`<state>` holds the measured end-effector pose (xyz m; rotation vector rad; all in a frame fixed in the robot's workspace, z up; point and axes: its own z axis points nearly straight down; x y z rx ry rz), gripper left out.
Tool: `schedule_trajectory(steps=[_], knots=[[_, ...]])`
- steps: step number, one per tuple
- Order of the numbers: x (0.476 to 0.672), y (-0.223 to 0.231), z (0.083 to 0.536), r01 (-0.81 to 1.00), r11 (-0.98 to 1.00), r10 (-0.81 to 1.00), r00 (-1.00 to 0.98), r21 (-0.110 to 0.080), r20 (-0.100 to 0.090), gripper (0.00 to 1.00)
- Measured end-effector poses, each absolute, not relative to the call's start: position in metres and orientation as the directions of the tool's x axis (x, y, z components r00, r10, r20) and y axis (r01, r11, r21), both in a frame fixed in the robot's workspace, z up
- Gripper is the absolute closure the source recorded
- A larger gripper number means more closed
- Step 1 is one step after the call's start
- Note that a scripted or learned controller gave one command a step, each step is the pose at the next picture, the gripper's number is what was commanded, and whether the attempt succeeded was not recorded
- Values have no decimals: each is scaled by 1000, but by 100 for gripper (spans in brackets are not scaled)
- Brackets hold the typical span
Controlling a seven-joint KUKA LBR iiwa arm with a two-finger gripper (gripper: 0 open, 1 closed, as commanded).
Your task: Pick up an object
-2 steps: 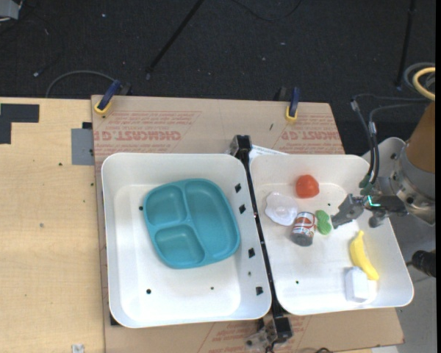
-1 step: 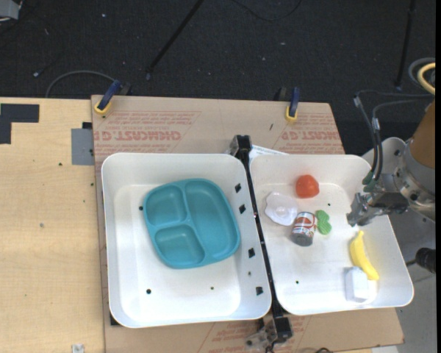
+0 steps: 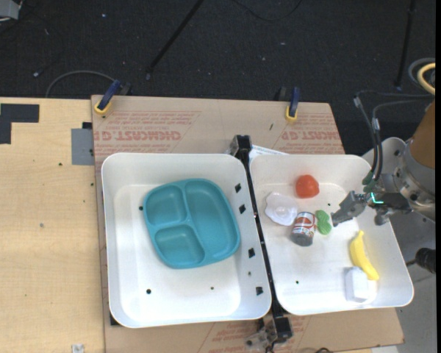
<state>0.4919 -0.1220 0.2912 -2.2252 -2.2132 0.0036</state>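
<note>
The right bin (image 3: 397, 271) holds a red ball-like object (image 3: 306, 186), a crumpled white item (image 3: 281, 212), a small can (image 3: 303, 229) lying next to a green object (image 3: 323, 222), a yellow banana (image 3: 362, 255) and a white block (image 3: 360, 285). My gripper (image 3: 364, 213) hangs over the bin's right side, just above the banana and right of the green object. It is open, with nothing between its fingers.
The left bin (image 3: 125, 285) holds a teal divided plate (image 3: 191, 223). A black divider (image 3: 251, 226) separates the two bins. The arm and its cables (image 3: 408, 175) occupy the right edge. Two clamps (image 3: 292, 105) hold the board at the back.
</note>
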Motion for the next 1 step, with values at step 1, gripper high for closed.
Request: schedule_trajectory(steps=[1], knots=[[476,-106,361,1000,1,1000,-1,4,0,0]])
